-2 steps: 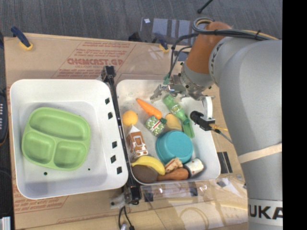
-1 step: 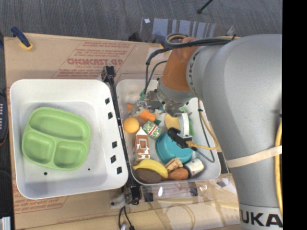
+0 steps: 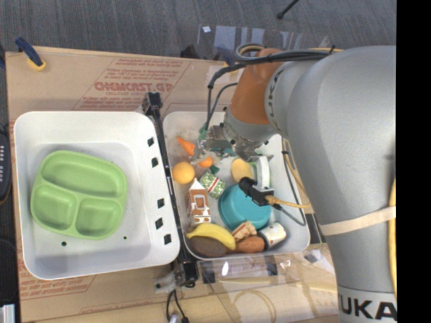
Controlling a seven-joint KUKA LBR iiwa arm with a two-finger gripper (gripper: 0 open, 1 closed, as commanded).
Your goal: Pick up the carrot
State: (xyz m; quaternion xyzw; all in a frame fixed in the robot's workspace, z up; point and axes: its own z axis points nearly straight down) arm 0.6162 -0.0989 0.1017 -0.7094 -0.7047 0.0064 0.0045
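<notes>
Cardboard-covered bench (image 3: 101, 79) on grey carpet; gripper (image 3: 210, 147) over the carrot (image 3: 186, 145), jaw state unclear.

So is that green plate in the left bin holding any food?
Empty. The green plate shows three bare compartments, lying flat in the left bin; the food sits in the right bin.

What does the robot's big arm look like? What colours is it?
The arm is fat, round and smooth grey, with an orange band near the wrist. Thin black cables loop over the band. White letters "UKA" show on a dark strip low on the arm.
</notes>
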